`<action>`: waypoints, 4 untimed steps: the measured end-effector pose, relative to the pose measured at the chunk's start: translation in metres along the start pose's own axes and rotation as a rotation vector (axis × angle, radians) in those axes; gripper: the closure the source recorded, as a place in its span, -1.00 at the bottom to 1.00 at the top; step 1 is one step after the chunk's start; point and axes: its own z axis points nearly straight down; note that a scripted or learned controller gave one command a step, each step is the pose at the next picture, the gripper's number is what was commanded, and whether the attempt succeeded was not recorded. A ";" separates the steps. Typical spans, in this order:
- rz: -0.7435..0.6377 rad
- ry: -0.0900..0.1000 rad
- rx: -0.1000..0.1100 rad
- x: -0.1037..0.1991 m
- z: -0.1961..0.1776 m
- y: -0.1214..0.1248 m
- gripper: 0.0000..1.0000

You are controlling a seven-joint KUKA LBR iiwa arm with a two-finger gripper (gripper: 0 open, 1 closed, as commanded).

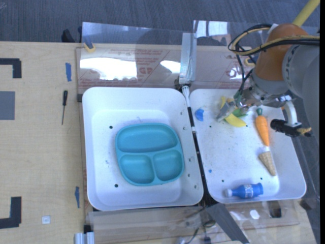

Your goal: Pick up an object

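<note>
The right bin (292,184) holds several small items. A yellow piece (235,120) lies near its back, and my gripper (228,109) is right over it, reaching down from the arm at the upper right. Whether the gripper touches or holds the yellow piece is hidden by the wrist. To the right of it lies an orange carrot (262,128), with a waffle cone (268,162) below that. A blue bottle (247,190) lies on its side near the front edge. A small blue object (198,115) sits by the bin's left wall.
The left bin (96,111) carries a teal divided plate (150,153). A clear panel (132,60) stands behind both bins. Cables (249,37) loop above the orange wrist band. A screwdriver (64,105) lies on the bench at the left.
</note>
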 end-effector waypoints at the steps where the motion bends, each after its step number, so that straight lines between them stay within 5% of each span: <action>1: -0.003 0.002 0.003 0.001 -0.012 0.000 1.00; 2: -0.002 0.009 0.016 0.002 -0.010 -0.002 -1.00; 3: -0.050 -0.010 -0.011 0.006 -0.003 -0.012 -1.00; 4: -0.053 -0.017 -0.021 0.006 -0.016 -0.009 1.00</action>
